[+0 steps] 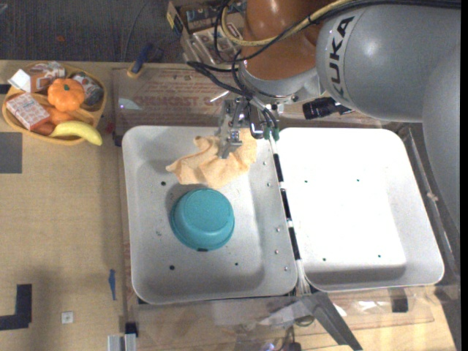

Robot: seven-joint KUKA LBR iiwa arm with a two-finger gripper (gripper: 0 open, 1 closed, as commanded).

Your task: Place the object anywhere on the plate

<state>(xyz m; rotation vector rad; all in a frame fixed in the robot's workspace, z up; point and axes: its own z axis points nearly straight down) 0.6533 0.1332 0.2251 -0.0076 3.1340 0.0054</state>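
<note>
The grey arm (380,50) with its orange band reaches in over the 2 shallow white bins. Its pincer (232,141) hangs at the top of the left bin (146,269), its tip touching a crumpled tan cloth (208,165). Just below the cloth sits a round teal plastic plate (203,219). The right bin (351,203) lies beside it on the desk (58,218).

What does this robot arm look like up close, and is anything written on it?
The arm is thick, rounded and smooth grey, with KUKA in dark letters on its side. Above the wrist sits a glossy orange band. Yellow and black cables loop across it. A small black fitting sticks out underneath. At the tip is a slim metal gripper, small beside the arm.
</note>
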